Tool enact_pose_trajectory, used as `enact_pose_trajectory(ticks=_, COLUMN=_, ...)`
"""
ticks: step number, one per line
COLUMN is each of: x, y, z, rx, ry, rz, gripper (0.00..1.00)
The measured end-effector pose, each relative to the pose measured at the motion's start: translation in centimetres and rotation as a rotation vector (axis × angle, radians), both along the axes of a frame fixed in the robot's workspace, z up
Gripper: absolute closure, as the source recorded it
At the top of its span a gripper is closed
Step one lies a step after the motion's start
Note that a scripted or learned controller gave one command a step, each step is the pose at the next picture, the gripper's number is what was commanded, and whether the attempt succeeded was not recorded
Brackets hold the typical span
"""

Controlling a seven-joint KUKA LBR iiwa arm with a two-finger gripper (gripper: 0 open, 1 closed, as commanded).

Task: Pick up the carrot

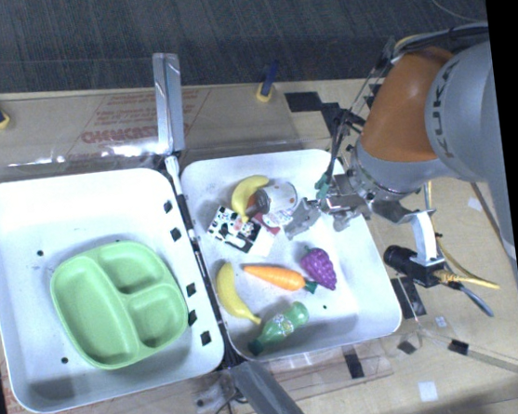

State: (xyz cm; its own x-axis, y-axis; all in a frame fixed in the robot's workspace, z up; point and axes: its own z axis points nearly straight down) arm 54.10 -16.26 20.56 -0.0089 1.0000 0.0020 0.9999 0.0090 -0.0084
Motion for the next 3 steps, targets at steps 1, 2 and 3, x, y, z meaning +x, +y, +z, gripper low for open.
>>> enact_pose_trajectory(ticks=1, x=0.0, y=0.0, z=0.0, rx=0.0, ry=0.0, rz=0.0, gripper=0.0)
enact_pose_trajectory(ticks=2, x=-1.0, y=3.2, z=-11.7, rx=0.001, ry=-0.003, rz=0.266, gripper=0.0)
enact_pose_trajectory(ticks=3, x=-0.4, y=5.1, z=-11.7, rx=0.0, ry=-0.004, rz=0.251, gripper=0.0)
